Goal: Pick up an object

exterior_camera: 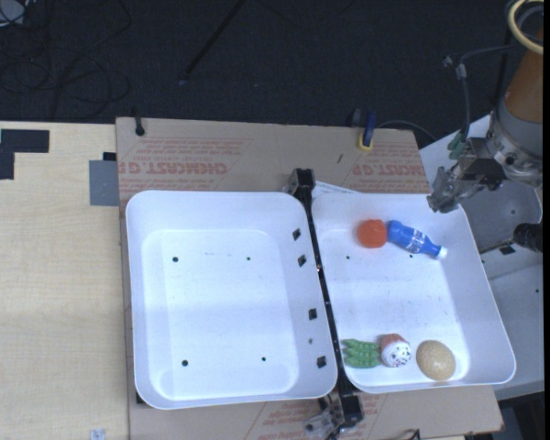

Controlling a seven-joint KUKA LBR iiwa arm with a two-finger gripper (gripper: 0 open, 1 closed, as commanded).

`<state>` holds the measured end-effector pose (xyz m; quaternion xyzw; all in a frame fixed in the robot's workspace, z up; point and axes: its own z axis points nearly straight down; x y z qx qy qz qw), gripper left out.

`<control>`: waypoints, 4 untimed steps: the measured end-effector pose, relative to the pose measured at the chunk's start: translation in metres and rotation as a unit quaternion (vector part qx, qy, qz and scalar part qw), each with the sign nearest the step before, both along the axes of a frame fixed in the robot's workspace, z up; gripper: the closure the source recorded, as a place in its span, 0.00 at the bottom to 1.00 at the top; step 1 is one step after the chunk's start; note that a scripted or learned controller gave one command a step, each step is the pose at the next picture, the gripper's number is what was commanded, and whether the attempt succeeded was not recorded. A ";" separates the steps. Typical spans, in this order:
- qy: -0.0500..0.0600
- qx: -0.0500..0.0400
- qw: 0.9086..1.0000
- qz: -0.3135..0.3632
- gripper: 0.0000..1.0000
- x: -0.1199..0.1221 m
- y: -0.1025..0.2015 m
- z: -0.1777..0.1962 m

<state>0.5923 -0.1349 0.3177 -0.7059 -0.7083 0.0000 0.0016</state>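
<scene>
The right bin holds several small objects. An orange ball lies near its far edge, with a blue bottle just to its right, lying on its side. Along the near edge sit a green pea pod toy, a small white and red toy and a tan egg-shaped object. My gripper hangs above the bin's far right corner, up and to the right of the blue bottle, with nothing seen between its fingers.
The left bin stands beside the right one, with a black divider clip strip between them. Both rest on cardboard over a wooden bench. Cables and grey fixtures lie to the right of the bins.
</scene>
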 end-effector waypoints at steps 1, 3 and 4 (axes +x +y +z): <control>0.000 -0.001 1.000 -0.001 0.00 0.001 -0.002 -0.002; -0.001 -0.001 1.000 0.000 1.00 -0.028 0.044 0.049; 0.004 0.000 1.000 -0.001 1.00 -0.045 0.065 -0.032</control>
